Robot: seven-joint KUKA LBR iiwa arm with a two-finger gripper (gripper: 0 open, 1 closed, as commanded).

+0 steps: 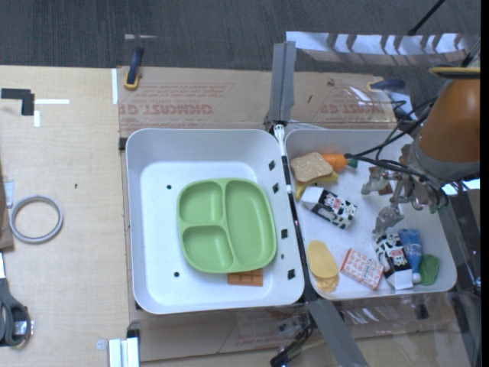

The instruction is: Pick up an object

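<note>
Above the right bin [451, 277], the gripper [393, 205] is seen, hanging over bare white floor; whether its jaws are released or clenched cannot be told. Around it several objects are laid: a slice of toast [309, 167] and a carrot [334, 160] at the far left, a black-and-white carton [330, 206] beside, a yellow piece [323, 263] near. In the left bin [145, 228], a green divided plate [226, 225] is placed.

The orange waffle piece [246, 278] lies half hidden under the green divided plate [227, 225] — the arm [457, 121] is cut by the right edge, and the gripper's [393, 205] metal parts are too tangled to read — the scissors [11, 319] are cut off at the left edge.
</note>
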